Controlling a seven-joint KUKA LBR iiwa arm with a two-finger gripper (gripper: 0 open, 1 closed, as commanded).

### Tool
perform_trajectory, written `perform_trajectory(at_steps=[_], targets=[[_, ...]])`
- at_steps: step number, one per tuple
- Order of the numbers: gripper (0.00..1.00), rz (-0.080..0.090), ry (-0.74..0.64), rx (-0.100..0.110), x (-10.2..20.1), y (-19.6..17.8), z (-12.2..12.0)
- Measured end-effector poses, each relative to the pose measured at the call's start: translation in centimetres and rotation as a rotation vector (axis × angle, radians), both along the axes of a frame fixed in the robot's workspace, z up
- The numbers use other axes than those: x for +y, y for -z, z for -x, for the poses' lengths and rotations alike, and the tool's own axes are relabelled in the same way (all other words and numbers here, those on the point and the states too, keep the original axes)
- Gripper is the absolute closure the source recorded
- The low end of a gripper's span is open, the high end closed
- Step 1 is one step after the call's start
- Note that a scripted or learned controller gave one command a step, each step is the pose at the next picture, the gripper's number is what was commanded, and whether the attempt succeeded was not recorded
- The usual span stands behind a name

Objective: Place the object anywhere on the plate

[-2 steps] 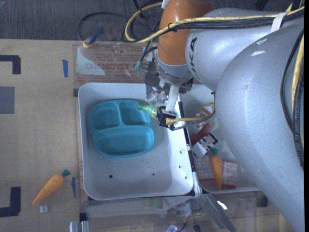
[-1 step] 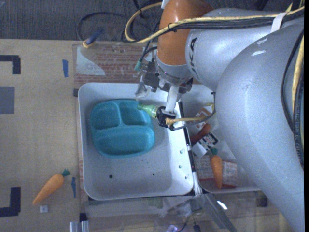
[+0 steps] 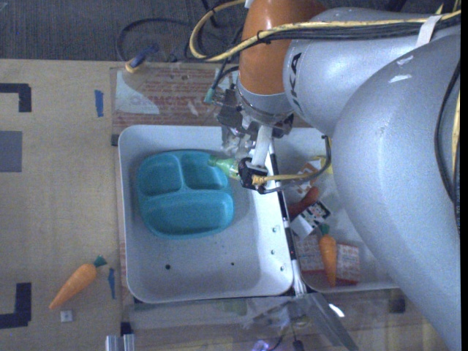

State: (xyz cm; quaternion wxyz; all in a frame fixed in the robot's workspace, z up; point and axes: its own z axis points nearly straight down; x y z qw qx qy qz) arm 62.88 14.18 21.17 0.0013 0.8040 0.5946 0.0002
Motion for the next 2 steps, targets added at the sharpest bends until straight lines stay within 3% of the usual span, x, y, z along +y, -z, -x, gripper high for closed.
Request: perform_trajectory(at_steps=[1, 2], targets=[[0.00, 0.000, -0.001, 0.001, 0.1, 0.0, 0.0], [1.00, 0.001, -0.003, -0.001, 0.1, -1.0, 0.0]])
